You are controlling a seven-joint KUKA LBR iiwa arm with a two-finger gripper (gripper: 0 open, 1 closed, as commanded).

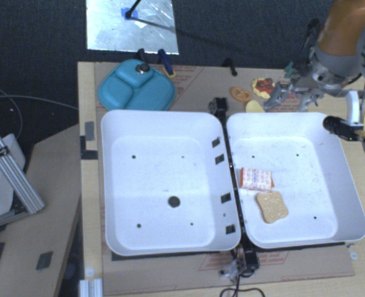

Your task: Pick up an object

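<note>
Bins: two shallow white bins sit side by side on the surface (90,184). Left bin (117,129) holds a small dark round piece (174,202) on its floor, toward the near side. Right bin (349,190) holds two objects near its left wall: a small packet with red and white print (257,179), and a tan slice of toast (272,206) just beside it on the near side, touching it or nearly so.

Arm (346,23): grey with an orange band, located at the upper right, above the far edge of the right bin. Hand (291,96) hangs over the surface just beyond the far rim of the right bin, well apart from the packet and the toast. Nothing is visible between its fingers; whether they are spread or closed cannot be told from this angle.

Behind the bins: a blue divided tray (137,86) lies upside down or flat beyond the left bin. Small toy food pieces (257,91), yellow, orange and red, lie beyond the right bin, near the hand.
</note>
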